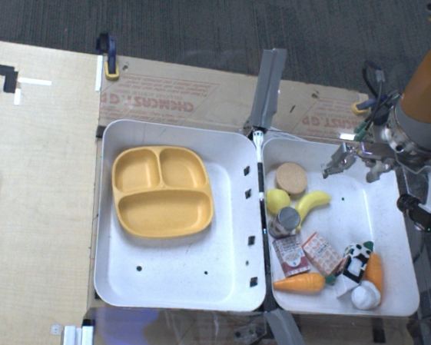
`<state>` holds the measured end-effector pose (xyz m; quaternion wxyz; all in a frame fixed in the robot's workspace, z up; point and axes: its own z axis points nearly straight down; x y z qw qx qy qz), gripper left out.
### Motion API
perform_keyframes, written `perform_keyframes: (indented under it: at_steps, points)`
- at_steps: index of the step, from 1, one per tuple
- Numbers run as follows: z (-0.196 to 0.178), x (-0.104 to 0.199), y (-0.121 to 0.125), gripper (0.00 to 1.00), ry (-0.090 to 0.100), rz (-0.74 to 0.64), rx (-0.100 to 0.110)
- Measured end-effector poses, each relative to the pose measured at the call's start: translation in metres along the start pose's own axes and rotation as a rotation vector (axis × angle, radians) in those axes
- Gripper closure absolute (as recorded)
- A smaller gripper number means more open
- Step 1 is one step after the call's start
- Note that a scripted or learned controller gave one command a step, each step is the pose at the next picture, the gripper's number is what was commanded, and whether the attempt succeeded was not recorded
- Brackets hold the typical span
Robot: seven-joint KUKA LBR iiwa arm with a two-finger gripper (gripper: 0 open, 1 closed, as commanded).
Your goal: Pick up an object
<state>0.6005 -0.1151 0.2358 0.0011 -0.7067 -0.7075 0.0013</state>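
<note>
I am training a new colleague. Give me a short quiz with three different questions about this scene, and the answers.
1. True or false: the yellow divided plate lies in the left bin.
2. Which lies nearest the gripper? A) round cookie B) carrot C) panda toy
3. Fill in: the banana lies in the ___ bin.

Key: 1 true; 2 A; 3 right.
</note>
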Motion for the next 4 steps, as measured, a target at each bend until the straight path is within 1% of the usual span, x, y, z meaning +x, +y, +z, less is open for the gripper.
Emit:
perform_keyframes:
  at_steps: [1,2,3,4]
  points:
    - [0.143,0.013,-0.014,0.00,0.000,0.038,-0.001]
    - [0.144,0.016,0.024,0.00,0.000,0.001,-0.002]
    - [0.136,0.014,0.024,1.00,0.000,0.004,-0.002]
    - [-0.054,0.012,0.024,1.00,-0.001,0.089,-0.001]
